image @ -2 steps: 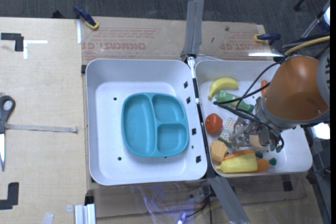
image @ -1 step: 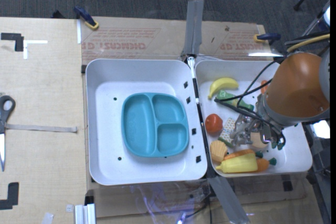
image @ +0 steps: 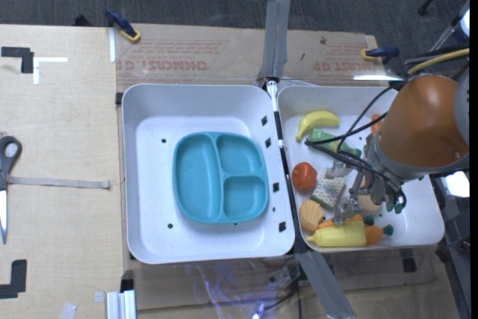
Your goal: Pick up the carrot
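The carrot, near right in the right bin, looks light, stiff and smooth; grip its middle. Whether the gripper has its jaws apart, I cannot tell.

The cardboard sheet behind the bins bears red print, upside down and mirrored. It seems to read "CHEMICAL GUYS", though the letters are too faint for certainty.

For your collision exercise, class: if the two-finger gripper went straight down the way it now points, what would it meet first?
Probably the orange carrot, lying against the yellow corn cob just below the two-finger gripper. Depth is unclear from above, so the corn might be touched first.
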You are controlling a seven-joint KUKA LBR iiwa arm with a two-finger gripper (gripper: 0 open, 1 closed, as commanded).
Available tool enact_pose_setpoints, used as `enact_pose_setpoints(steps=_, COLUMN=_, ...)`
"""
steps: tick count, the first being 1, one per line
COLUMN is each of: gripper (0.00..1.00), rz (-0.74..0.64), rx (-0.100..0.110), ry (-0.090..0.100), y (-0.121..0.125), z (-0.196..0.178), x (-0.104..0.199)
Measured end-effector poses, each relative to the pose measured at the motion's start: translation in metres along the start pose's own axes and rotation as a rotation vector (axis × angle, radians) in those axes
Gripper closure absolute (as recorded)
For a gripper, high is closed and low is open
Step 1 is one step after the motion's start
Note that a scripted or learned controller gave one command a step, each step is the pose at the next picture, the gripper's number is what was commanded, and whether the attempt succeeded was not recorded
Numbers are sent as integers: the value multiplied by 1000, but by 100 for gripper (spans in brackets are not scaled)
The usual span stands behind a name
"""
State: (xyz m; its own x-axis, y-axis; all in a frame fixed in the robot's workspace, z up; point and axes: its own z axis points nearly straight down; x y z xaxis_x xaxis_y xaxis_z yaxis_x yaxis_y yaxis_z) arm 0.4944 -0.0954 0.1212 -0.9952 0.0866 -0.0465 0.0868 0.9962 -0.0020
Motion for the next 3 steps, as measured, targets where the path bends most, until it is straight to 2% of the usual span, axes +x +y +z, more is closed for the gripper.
enact_pose_setpoints(steps=1, gripper=0, rz=-244, rx=-1, ry=-21, y=-30, z=11, x=-7)
enact_pose_setpoints(steps=2, gripper=0, rz=60, rx=0, ry=18, y=-71, z=23, x=-9)
enact_pose_setpoints(steps=3, gripper=100, rz=57, rx=1, ry=21, y=-71, z=15, x=-10)
